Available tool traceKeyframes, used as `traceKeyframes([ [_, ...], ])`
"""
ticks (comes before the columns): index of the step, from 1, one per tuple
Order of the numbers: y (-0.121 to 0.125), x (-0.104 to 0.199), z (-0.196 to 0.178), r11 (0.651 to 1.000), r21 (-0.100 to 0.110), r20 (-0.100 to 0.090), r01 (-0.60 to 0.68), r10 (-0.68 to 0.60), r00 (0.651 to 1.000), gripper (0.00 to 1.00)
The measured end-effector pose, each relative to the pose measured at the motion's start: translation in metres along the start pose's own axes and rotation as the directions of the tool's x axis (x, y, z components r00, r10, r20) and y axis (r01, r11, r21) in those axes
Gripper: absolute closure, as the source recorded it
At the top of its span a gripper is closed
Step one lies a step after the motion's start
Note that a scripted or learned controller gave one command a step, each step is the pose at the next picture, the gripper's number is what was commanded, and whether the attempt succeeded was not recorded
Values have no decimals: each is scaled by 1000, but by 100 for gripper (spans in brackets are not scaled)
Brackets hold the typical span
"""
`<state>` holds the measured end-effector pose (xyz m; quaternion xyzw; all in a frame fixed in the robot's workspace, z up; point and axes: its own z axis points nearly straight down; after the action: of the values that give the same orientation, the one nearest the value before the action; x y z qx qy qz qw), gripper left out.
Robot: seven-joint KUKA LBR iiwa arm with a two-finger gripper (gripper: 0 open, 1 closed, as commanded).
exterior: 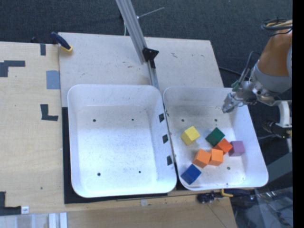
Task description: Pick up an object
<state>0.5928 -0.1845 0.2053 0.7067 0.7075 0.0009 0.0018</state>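
Fingers: I cannot tell whether they are apart or together. Left bin [76, 103] has no blocks; in the right bin [256, 175] I see blue [191, 174], yellow [190, 135], orange [203, 157], green [215, 137] and purple [237, 147] blocks clustered. My gripper [228, 105] hovers at the far rim. Tight packing risks a snagged neighbour.

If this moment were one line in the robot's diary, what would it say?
gripper: over right bin far edge, nothing held | blocks: yellow block, green block, blue block untouched
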Motion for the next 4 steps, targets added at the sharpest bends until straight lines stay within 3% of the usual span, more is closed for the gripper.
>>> traceKeyframes([
  [1, 11, -2, -50, 1000, -1, 0, 1, -1, 1000, 100],
  [4, 7, 152, -36, 1000, 6, -3, 6, -6, 1000, 100],
])
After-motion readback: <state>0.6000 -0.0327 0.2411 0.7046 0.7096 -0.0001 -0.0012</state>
